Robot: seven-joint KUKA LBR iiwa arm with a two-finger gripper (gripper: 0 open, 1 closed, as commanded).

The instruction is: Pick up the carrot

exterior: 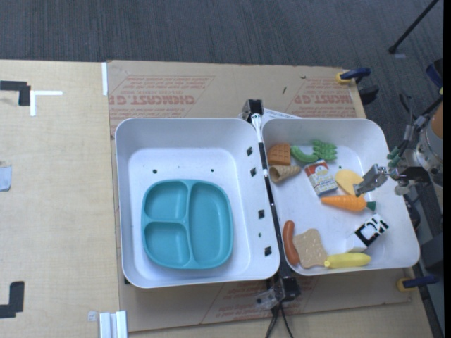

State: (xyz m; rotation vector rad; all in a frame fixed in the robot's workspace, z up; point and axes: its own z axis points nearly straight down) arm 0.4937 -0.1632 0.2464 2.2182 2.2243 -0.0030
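The carrot [344, 203] is orange with a green stub at its right end. It lies flat in the right bin [394, 248], right of the middle. My gripper [371, 179] reaches in over the bin's right wall and hangs just above and to the right of the carrot's green end. Nothing shows in its grasp, and the carrot rests on the bin floor.
Around the carrot lie a yellow slice [347, 181], a small carton [323, 179], a green piece [315, 151], a waffle cone [280, 163], a sausage [289, 240], bread [310, 248], a banana [347, 260] and a black-and-white block [371, 229]. The left bin holds a teal divided plate [188, 224].
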